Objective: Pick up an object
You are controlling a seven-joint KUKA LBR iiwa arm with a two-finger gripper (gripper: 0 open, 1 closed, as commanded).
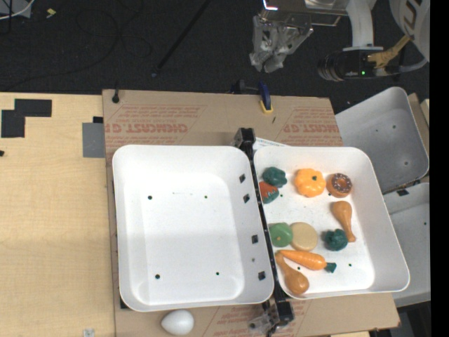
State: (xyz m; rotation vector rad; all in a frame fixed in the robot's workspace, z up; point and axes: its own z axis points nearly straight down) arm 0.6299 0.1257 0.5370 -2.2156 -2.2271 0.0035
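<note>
The gripper (270, 60) hangs high at about 12 o'clock in the view, above the dark floor beyond the far edge of the cardboard sheet (210, 121), well apart from both bins. It is seen from above and blurred, so whether it is wide or narrow cannot be told; nothing shows in it.

All the toy food lies in the right bin (382, 258). Near its far edge sit a dark green piece (274, 177), a pumpkin (309, 182) and a chocolate doughnut (340, 184). A red piece (267, 190) lies tight against the divider wall at 9 o'clock of the bin. A drumstick (343, 218) slants down the 3 o'clock side, touching a dark green lump (335, 239). At the middle a green round piece (280, 234) touches a beige disc (304, 236). A carrot (303, 260) lies across the near part, with a tan pear shape (295, 280) just beside the near rim.

The right bin's 5 o'clock corner is bare white floor. The left bin (130, 223) shows open floor from rim to rim. A white egg (177, 321) rests on the cardboard outside the left bin's near edge, at 6 o'clock.
</note>
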